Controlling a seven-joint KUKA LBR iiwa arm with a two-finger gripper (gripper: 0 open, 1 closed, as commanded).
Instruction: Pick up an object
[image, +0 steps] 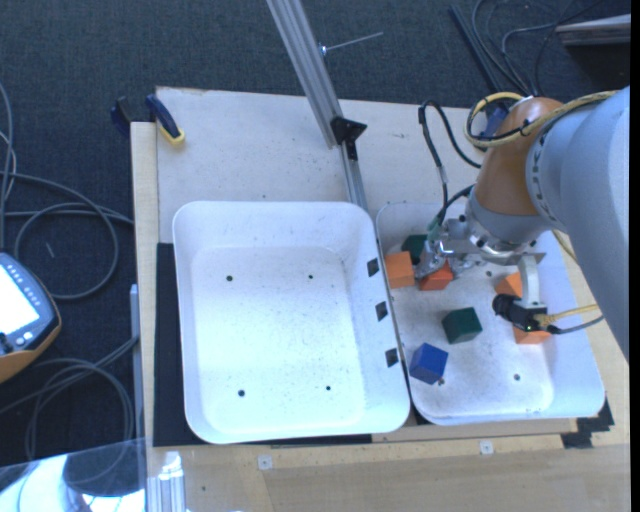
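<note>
A: Where is the arm's gripper (437, 262) now?

B: Low in the right bin (520, 395), toward its back left corner. It sits right among a small cluster: an orange block (399, 269) just to its left, a reddish-orange block (434, 279) right under its tip, and a bit of dark green (414, 245) just behind.

A: Do the fingers have hold of anything?

B: I cannot tell. The wrist and cabling crowd the tip, so how far apart the fingers stand is hidden. The reddish-orange block touches or sits directly below them, but I can't see it gripped.

A: What else could be picked?

B: A dark green cube (462, 324) lies toward the front of the bin from the tip, near but apart. A blue cube (429, 362) is further forward, by the bin's left wall. Another orange piece (530, 333) lies to the right, beside the black cable fitting.

A: So the nearest target?

B: The reddish-orange block, I'd judge; it looks roughly cubic, with no clear long axis. The left bin (200, 300) plays no part here.
</note>
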